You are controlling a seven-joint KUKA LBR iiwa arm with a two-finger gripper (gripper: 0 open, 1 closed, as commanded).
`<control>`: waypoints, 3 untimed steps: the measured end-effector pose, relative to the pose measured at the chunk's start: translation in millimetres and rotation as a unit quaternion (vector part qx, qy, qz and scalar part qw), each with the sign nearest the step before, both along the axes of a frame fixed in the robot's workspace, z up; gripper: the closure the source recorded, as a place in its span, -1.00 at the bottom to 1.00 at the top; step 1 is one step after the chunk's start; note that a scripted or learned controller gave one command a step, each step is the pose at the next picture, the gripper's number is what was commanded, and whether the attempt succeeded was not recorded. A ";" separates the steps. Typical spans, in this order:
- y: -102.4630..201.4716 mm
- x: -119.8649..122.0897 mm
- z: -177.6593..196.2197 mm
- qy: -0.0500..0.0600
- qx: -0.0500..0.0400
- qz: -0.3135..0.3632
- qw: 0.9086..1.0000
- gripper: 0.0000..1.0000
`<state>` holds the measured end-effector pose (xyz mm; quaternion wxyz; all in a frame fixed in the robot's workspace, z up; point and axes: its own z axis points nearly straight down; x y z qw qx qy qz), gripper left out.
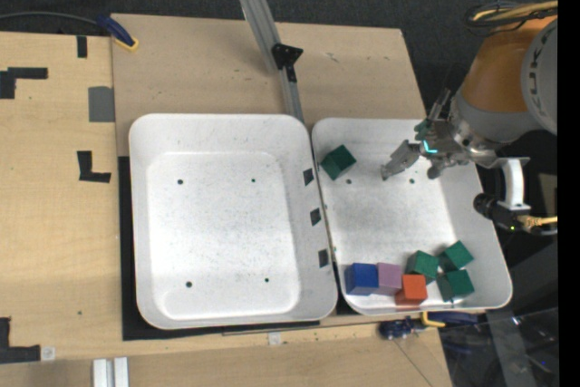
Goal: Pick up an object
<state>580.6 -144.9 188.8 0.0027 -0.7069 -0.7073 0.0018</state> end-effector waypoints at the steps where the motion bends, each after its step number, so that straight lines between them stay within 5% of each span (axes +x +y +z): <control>1: 0.0 1.2 2.7 -0.002 -0.001 0.001 1.000 -1.00; 3: -5.3 6.3 -100.3 0.000 -0.001 0.001 1.000 -1.00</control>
